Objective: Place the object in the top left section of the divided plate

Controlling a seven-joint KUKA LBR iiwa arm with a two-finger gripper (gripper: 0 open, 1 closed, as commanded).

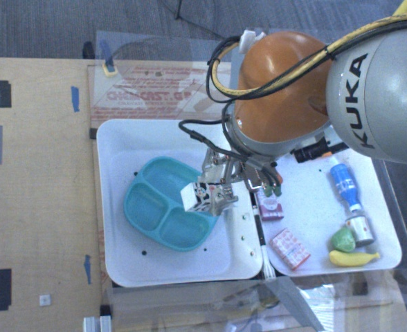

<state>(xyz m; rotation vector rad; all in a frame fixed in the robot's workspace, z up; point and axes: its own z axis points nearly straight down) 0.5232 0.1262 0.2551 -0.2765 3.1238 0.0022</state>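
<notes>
Smooth teal divided plate (163, 211), rounded, 3 sections; gripper (212, 194) at its 2 o'clock rim, fingers pinching small white printed box (196, 198), flat-sided

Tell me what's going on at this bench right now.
A grey KUKA arm reaches in from the right over the left bin. Its gripper sits at the right rim of a teal divided plate, with a small white object at its fingers; whether it is truly gripped is hard to tell. The right bin holds a blue bottle, a banana and a pink box.
</notes>
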